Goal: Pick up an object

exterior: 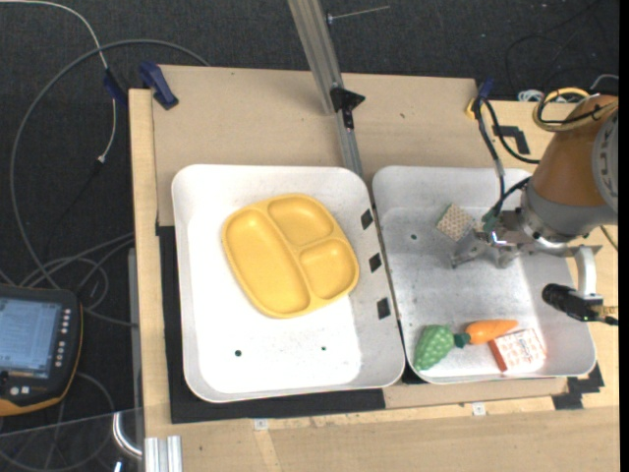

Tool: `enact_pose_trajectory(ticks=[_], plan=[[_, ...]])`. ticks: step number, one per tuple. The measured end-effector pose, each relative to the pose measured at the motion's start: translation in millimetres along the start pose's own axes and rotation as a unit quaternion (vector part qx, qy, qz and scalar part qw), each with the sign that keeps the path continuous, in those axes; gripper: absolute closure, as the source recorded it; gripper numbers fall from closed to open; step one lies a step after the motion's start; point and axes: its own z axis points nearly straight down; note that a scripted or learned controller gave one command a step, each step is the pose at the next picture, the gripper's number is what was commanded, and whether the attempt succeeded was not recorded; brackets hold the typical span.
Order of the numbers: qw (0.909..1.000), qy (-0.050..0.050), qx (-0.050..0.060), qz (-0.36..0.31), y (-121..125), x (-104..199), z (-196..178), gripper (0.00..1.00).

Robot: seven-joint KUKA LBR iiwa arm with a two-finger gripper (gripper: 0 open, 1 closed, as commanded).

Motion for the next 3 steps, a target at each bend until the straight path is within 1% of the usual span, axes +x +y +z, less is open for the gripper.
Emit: enact_pose_trajectory(ticks=[1, 2, 3], plan=[[1.0000, 0.000, -0.003, 0.000, 2, 0, -14, 1.00], [1.0000, -0.002, -0.006, 0.000, -3, 1, -76, 1.00], [1.0000, -0.002, -0.007, -0.001, -2, 1, -129, 1.00]])
